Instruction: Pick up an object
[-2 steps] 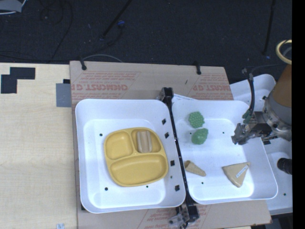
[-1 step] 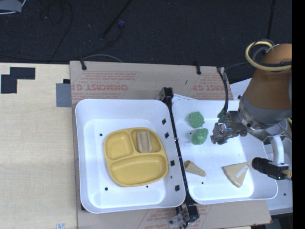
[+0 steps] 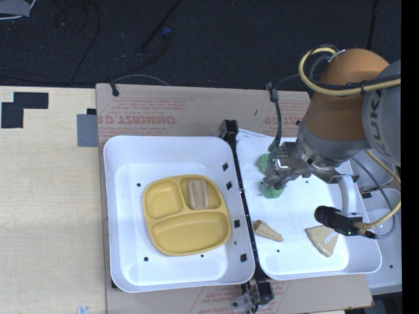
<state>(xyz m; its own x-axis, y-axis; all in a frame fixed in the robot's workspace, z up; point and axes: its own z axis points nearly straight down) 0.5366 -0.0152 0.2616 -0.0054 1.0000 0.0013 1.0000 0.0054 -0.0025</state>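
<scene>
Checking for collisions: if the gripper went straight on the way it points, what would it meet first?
Probably the green object, right at the tip of the gripper in the right bin; the height between them is unclear.

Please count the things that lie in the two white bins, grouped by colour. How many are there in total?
Yellow: 1, the divided tray
Green: 1, the lump
Tan: 3, two wedges and a block in the tray
Total: 5
</scene>
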